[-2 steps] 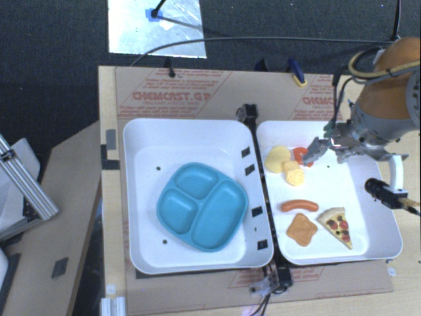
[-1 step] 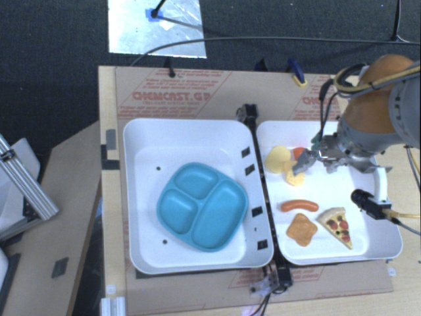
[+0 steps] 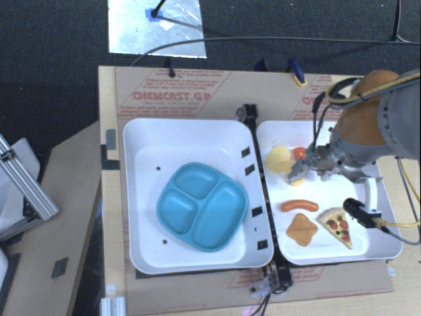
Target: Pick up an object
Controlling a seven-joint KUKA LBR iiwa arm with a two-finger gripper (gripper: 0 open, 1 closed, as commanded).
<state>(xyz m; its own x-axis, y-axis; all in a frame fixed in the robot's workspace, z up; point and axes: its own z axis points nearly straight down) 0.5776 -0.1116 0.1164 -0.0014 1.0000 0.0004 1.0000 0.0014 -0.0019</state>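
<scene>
Nearest the camera, in the right bin (image 3: 381,245), a pizza slice (image 3: 338,226) lies toward the front right corner, with a tan nugget-shaped piece (image 3: 302,229) just to its left. Just beyond those two, a small sausage (image 3: 300,206) lies crosswise. In the left bin (image 3: 141,196), across the black divider from these, a blue compartment plate (image 3: 202,205) sits alone, near the middle. Farther back in the right bin, a pale yellow rounded piece (image 3: 279,158) rests close to the divider, and a small red piece (image 3: 299,153) sits just to its right. The hand (image 3: 299,171) hangs over that far part of the right bin, its tip just beside the yellow and red pieces; whether it is open or closed cannot be made out, and nothing is visibly gripped. Both bins sit on the table (image 3: 197,87).
</scene>
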